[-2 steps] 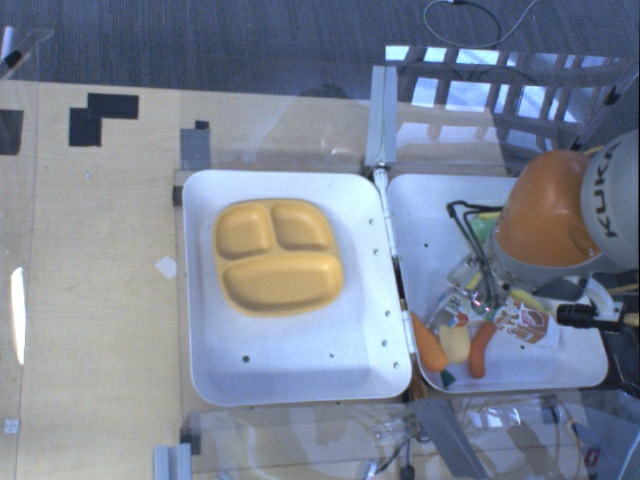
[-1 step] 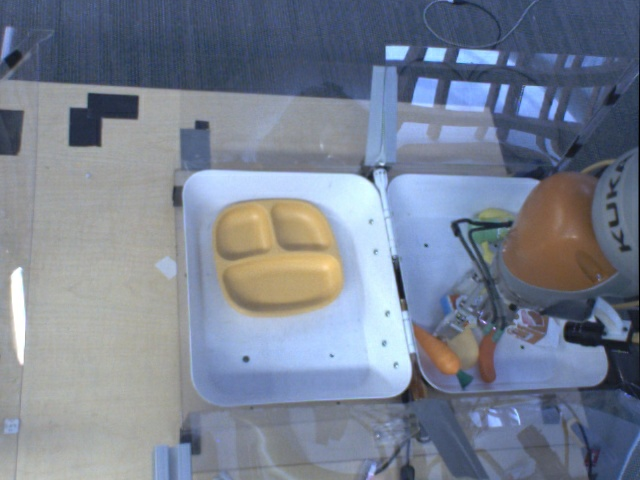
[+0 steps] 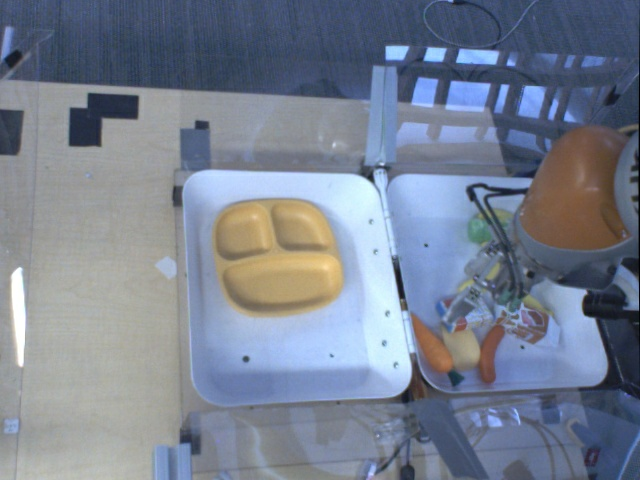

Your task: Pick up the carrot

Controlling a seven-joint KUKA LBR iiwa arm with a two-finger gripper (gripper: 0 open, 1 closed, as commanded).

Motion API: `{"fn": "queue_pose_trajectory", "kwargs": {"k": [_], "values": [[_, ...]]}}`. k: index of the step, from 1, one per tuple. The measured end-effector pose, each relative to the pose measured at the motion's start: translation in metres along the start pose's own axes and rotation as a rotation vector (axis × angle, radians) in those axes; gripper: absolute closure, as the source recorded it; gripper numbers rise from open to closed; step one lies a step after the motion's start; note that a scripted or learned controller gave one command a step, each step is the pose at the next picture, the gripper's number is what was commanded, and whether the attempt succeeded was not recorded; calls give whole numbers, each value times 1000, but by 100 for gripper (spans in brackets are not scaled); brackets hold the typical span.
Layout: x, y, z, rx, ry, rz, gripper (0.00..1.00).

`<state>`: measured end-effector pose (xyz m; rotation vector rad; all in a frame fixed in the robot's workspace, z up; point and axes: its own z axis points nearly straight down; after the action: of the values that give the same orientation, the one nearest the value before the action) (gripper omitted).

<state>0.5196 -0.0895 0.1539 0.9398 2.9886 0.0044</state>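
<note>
The carrot (image 3: 432, 344) lies at the front left of the right bin (image 3: 430, 218), orange with a green stub end, slanting toward the front rim. My gripper (image 3: 497, 276) hangs over the middle of that bin, above a small pile of items, to the upper right of the carrot and apart from it. The arm's orange band (image 3: 570, 193) covers the bin's right side.
A yellow divided plate (image 3: 278, 255) sits in the left bin (image 3: 300, 368). Beside the carrot lie a pale yellow piece (image 3: 462, 348), a reddish sausage-like piece (image 3: 489, 352), a printed packet (image 3: 528, 322) and a green item (image 3: 480, 230).
</note>
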Motion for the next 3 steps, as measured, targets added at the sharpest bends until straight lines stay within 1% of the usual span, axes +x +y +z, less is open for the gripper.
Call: {"fn": "queue_pose_trajectory", "kwargs": {"k": [1, 2, 3], "values": [[-4, 5, 54, 0, -7, -135, 0], [-1, 5, 58, -8, -30, -273, 0], [0, 7, 49, -9, -24, -272, 100]]}}
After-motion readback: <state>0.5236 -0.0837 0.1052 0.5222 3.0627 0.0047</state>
